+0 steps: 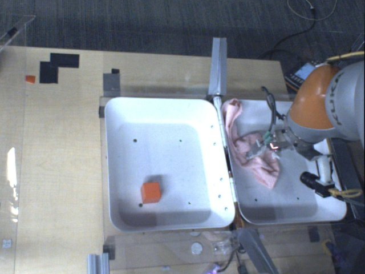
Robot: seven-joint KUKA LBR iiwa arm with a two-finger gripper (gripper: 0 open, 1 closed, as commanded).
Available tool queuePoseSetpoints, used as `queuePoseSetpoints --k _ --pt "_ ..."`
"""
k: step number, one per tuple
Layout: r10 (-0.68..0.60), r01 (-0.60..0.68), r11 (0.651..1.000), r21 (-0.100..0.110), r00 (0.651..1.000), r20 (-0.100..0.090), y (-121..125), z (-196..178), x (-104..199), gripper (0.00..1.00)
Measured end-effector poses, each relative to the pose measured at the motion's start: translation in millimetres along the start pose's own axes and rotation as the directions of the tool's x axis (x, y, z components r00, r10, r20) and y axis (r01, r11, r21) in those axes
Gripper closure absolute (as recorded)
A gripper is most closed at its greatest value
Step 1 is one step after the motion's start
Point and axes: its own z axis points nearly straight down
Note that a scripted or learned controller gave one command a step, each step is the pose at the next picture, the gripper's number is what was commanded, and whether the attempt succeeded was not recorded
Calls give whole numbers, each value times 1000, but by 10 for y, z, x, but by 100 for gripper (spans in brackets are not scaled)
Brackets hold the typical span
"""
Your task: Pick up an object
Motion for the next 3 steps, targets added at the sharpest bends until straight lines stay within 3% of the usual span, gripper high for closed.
queuePoseSetpoints --k 1,2,3 --pt "-55 55 998 -4 998 2 -349 -10 73 0" --pt "-26 26 1000 -4 1000 2 -675 -14 18 0" --pt "-27 27 1000 -13 1000 5 -633 -133 11 100"
